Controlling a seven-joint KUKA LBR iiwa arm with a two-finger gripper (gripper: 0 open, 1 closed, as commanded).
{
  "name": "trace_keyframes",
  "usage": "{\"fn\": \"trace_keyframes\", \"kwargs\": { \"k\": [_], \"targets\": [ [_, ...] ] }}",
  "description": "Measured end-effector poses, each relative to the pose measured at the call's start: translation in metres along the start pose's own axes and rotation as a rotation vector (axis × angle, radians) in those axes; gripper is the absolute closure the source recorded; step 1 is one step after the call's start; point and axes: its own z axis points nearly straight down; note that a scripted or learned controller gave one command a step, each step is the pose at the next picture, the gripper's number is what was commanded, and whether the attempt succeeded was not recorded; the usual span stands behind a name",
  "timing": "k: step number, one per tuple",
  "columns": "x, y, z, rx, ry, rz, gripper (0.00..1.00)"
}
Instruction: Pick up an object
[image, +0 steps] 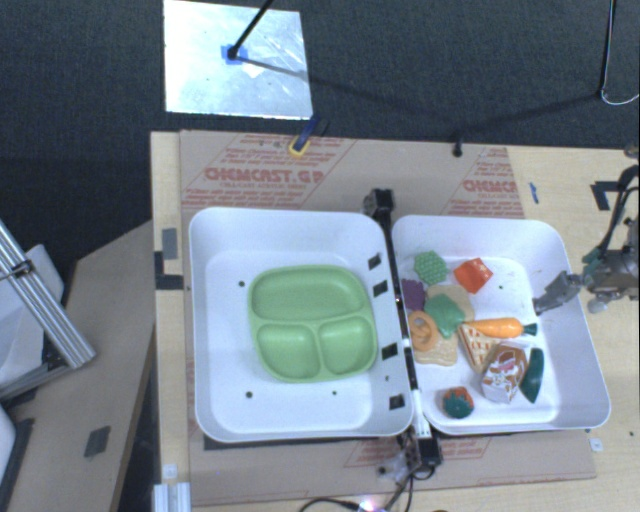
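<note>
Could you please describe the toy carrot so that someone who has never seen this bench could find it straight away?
Start at the right-hand white bin, the one holding a heap of small toys rather than the green divided plate. Near the middle of that heap, toward the bin's right side, lies the carrot, stretched out sideways. It is the only long, tapered orange piece with a dark green tip; the nearby red block is short and boxy.

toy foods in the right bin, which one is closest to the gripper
The orange carrot, lying with its dark green tip pointing toward the gripper at the bin's right side. The red block and the other toys sit farther left.
</note>
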Motion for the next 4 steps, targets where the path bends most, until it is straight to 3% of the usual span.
{"fn": "trace_keyframes", "kwargs": {
  "k": [1,3,4],
  "targets": [
    [0.000,0.002,-0.005,-0.010,-0.003,-0.003,0.00],
    [-0.002,0.000,0.110,-0.007,-0.001,-0.002,0.00],
    [-0.002,0.012,0.159,-0.010,0.000,-0.001,0.00]
  ]
}}
